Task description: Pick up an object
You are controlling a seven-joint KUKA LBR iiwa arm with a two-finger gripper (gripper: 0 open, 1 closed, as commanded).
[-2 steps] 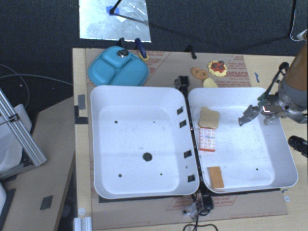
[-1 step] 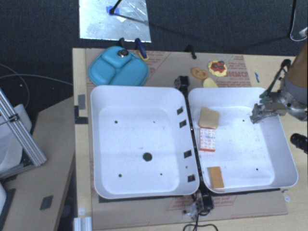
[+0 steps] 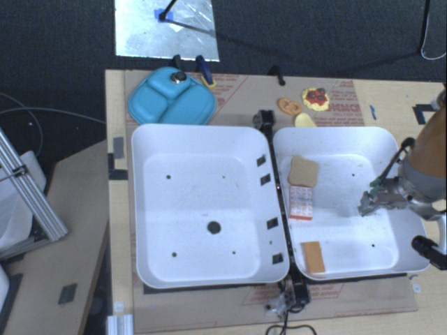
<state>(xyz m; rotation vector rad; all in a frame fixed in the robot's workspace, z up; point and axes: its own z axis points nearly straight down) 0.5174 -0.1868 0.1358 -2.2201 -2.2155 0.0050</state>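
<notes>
Dark carpet surrounds a wooden tabletop (image 3: 230, 93) bearing two shallow white bins side by side. Over the right bin (image 3: 391, 145), near its right wall, hovers the gripper (image 3: 368, 204) — nothing is between its fingers, and whether they stand wide or narrow cannot be told from this angle. Well to its left, close to the bin's left wall, lie three flat pieces: a tan square block (image 3: 304, 170) toward the far edge, a red-and-white patterned card (image 3: 301, 202) just below it, and an orange bar (image 3: 313, 257) near the front-left corner. All three look light, stiff and thin — likely hard to grip from above, so the raised block's opposite edges appear the best hold. Only a small dark disc (image 3: 214, 227) sits in the left bin (image 3: 150, 145). Beyond the bins, at the tabletop's far edge, rest a blue divided tray (image 3: 172, 98) and toy food pieces (image 3: 316, 98).
</notes>
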